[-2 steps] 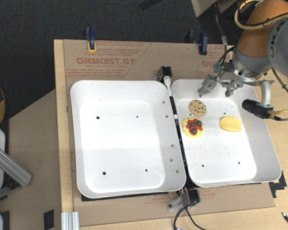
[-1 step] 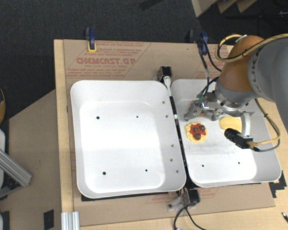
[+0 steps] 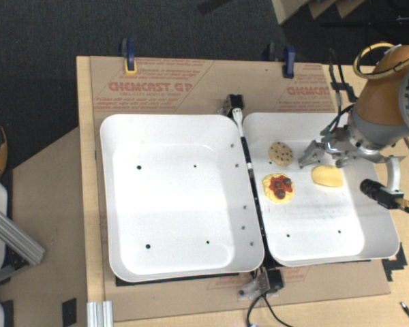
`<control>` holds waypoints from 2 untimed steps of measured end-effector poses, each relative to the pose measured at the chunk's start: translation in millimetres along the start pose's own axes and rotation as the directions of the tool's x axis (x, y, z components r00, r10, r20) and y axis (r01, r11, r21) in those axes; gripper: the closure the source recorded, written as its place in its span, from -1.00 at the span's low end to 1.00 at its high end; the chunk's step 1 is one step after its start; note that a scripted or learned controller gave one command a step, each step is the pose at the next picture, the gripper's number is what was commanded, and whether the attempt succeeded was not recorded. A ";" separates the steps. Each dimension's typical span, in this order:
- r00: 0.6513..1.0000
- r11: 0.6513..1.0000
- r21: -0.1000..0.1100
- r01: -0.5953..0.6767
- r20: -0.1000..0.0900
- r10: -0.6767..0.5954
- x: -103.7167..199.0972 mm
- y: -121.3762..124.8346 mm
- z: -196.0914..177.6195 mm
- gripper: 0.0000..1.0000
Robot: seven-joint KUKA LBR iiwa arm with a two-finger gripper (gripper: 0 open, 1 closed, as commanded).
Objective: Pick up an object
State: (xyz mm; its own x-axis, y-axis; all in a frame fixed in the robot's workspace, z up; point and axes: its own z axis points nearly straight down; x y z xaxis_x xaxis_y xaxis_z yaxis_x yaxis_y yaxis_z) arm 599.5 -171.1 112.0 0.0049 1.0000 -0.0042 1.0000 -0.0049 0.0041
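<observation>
1. The gripper (image 3: 318, 152) hung over the right bin (image 3: 313, 247), in the upper right of the frame, just above and left of the yellow lump (image 3: 327, 176). One grey finger (image 3: 309, 157) splayed toward the cookie (image 3: 281, 153). The other was hidden under the wrist, so whether the jaws stood open or closed could not be told; nothing showed between them.

2. The yellow lump, the nearest candidate for picking, lay on the bin floor in the centre right of the frame, close below the gripper. Its rounded, smooth, matte form suggested a light piece of toy food. It would probably be firm enough to pinch, though its curved sides might slip. A grasp across its short axis seemed safest.

3. The cookie, a flat tan disc with dark specks, lay to the left of the lump. Being thin and flush with the floor, it would likely be hard to get fingers under.

4. The tart (image 3: 279, 187), a pale yellow disc topped with red and dark pieces, lay below the cookie, near the bin's left wall. Its low, lumpy profile offered only its rim for a grip.

5. The left bin (image 3: 123, 148), glossy white moulded plastic with rounded corners, occupied the centre left of the frame on the brown board (image 3: 95, 87).
</observation>
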 end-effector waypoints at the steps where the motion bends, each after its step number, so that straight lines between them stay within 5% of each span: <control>1: 1.000 1.000 -0.002 0.003 -0.001 -0.003 4.2 1.3 -9.1 1.00; 2: 1.000 1.000 -0.004 0.002 -0.001 -0.002 4.0 1.9 -19.4 1.00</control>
State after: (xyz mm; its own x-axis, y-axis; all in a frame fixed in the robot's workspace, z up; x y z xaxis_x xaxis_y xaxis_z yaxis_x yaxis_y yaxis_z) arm 601.4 -167.0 131.4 0.0024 1.0000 -0.0036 1.0000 -0.0024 0.0085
